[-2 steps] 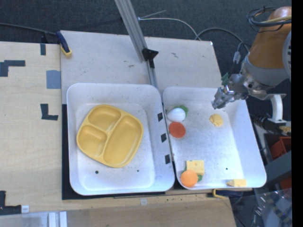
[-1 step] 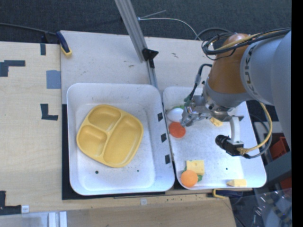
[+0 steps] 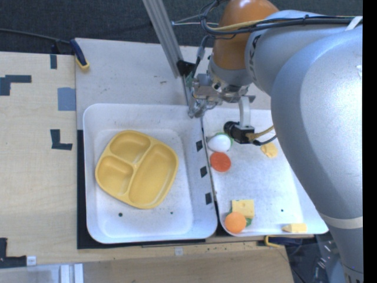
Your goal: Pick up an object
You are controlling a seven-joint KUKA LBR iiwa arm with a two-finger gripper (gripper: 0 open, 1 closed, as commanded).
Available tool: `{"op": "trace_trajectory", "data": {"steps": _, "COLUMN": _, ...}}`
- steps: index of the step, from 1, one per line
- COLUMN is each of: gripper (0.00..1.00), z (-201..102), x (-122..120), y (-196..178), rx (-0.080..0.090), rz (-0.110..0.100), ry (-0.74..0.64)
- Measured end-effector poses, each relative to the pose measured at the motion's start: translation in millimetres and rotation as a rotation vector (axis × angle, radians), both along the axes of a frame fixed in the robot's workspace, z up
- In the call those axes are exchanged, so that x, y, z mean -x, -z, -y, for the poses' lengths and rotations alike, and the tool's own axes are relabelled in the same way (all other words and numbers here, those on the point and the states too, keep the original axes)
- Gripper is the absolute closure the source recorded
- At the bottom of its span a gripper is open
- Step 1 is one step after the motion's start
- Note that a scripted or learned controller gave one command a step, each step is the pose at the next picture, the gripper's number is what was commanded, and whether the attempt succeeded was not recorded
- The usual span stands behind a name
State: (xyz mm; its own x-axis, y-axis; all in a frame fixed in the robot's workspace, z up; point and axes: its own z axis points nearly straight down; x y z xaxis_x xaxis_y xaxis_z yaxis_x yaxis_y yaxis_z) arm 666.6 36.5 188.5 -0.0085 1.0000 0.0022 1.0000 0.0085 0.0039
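1. Arm (image 3: 306,99): grey w/ orange band, comes in from the right, covers much of the right bin's far side.
2. Left bin (image 3: 94,214): white, shallow, holds one yellow divided plate (image 3: 136,168), three compartments, nothing in them.
3. Right bin (image 3: 259,187): white, touches left bin along the middle edge. Holds small objs only.
4. Gripper (image 3: 197,108): over the bins' far end near the dividing edge; can't tell if fingers are apart or together. Nothing seen between them.
5. Yellow block (image 3: 242,208): near front of right bin, just beside an orange ball (image 3: 235,222).
6. Red-orange disc (image 3: 220,162): mid bin, touching a white egg-like obj (image 3: 220,141) behind it.
7. Small yellow pieces: one (image 3: 269,150) mid-right, one (image 3: 294,228) at front right corner.
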Motion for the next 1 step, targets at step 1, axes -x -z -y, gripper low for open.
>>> {"op": "trace_trajectory", "data": {"steps": 1, "gripper": 1.0, "z": -10.9, "x": 73.0, "y": -26.0, "rx": 0.003, "rz": -0.007, "ry": 0.008}}
